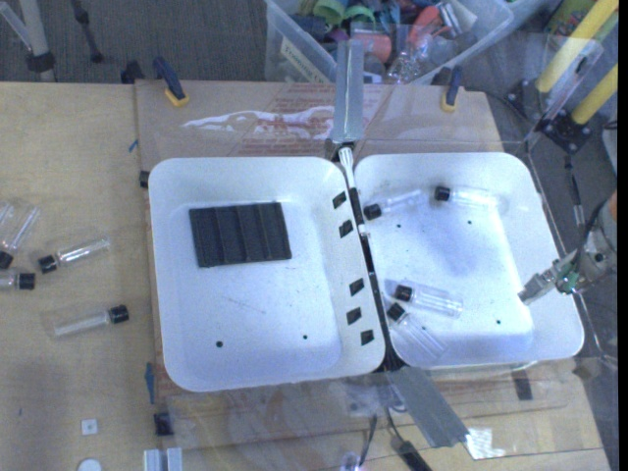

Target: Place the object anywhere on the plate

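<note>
While four clear tubes (pixel 428 298) lie in the right bin (pixel 510 180), two near its six o'clock, the dark plate (pixel 239 234) waits at ten o'clock in the left bin (pixel 245 361). Gripper (pixel 543 285) at three o'clock, fingers probably empty; open or closed, I cannot tell. Slick tubes may roll away. No readable writing.

wooden bench (pixel 69 361), grey carpet floor (pixel 147 18)
</note>
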`<state>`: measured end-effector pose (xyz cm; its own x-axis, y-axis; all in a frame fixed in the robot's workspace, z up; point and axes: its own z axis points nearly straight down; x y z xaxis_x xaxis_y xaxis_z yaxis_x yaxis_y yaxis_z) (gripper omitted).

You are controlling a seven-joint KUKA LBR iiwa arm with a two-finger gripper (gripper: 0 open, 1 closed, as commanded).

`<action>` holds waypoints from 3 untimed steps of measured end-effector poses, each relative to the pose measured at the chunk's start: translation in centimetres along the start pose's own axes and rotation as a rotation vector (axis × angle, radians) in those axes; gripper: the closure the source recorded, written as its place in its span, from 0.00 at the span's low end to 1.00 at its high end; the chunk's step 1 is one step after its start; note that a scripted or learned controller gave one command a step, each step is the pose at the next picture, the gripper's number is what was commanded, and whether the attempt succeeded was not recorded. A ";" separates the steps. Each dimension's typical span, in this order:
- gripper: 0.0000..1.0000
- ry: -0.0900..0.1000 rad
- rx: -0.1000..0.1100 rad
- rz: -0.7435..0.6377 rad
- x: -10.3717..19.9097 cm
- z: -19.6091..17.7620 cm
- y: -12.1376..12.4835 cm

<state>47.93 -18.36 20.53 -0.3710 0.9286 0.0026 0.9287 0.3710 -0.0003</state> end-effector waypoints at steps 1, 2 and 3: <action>1.00 -0.004 -0.001 0.275 6.2 -16.4 8.6; 1.00 -0.002 0.003 0.490 13.7 -5.5 10.4; 1.00 -0.004 0.000 1.148 17.0 -15.3 18.5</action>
<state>58.81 4.30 35.87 0.6949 0.7191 -0.0021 0.7191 -0.6949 -0.0005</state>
